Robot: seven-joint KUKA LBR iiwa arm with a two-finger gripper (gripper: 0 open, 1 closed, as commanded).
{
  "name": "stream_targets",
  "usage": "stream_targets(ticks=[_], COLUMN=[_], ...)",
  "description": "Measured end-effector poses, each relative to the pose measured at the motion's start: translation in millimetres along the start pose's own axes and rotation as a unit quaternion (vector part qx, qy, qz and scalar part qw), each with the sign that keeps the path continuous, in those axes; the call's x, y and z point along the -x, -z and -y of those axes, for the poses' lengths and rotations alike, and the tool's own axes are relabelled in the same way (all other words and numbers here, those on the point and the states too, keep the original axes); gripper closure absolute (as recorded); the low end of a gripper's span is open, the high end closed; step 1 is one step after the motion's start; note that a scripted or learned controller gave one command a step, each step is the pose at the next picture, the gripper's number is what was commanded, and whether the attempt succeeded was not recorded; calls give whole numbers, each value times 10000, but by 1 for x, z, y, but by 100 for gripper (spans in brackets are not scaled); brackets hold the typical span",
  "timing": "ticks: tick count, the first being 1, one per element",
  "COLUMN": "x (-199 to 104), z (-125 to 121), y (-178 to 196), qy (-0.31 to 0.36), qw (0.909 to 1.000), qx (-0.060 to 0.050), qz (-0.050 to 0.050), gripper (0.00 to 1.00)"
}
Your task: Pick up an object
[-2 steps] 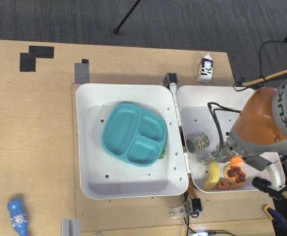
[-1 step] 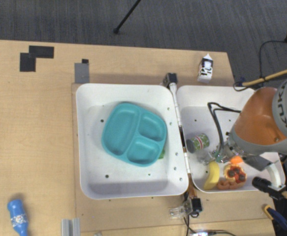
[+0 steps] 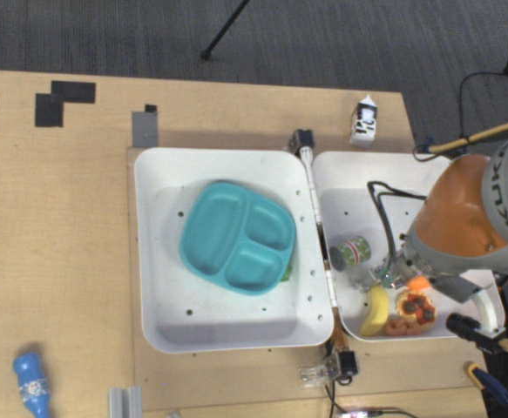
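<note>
The hand [image 3: 391,274] is down in the right bin [image 3: 349,200], low among the clutter near its front edge — whether it is open or closed I cannot tell, the wrist hides it. Just beside it lie a banana [image 3: 375,310], an orange toy [image 3: 416,305] and a small green can [image 3: 351,252]. The risk, I'd say, is crowding: things sit so close the hand may nudge one aside or clip two together. A black cable [image 3: 384,200] loops across this bin. Over in the left bin [image 3: 158,233] — a teal divided plate [image 3: 239,236], well apart.
</note>
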State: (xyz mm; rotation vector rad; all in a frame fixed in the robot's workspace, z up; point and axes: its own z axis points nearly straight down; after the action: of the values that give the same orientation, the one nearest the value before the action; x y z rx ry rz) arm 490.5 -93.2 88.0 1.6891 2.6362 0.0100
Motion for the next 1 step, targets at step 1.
stream_targets(ticks=[1], x=[-3], z=[-1], y=[0], qy=[-1257], qw=[9921], qx=[-10], qz=[-17], gripper=[0])
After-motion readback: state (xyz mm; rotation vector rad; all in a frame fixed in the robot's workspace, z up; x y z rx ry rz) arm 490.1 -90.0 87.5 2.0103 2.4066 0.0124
